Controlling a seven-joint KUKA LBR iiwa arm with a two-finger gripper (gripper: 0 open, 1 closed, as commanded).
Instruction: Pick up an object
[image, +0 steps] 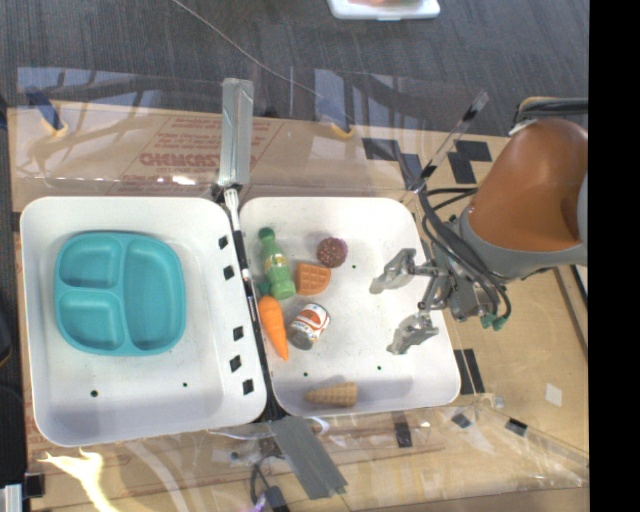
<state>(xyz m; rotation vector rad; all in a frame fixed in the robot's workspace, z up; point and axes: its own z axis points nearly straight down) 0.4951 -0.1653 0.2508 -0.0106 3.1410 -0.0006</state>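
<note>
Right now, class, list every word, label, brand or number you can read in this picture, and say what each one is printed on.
Red print on the cardboard behind the bins: several lines, the largest seemingly starting "CHEM", all too blurred to read reliably.
Label on the small can: too small to read.
Label on the green bottle: too small to read.

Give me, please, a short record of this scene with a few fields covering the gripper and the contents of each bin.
gripper: open, over bare floor in the right bin's right part, holding nothing
left bin: teal divided plate
right bin: green bottle, carrot, small can, orange waffle piece, dark red round item, ice cream cone
</note>
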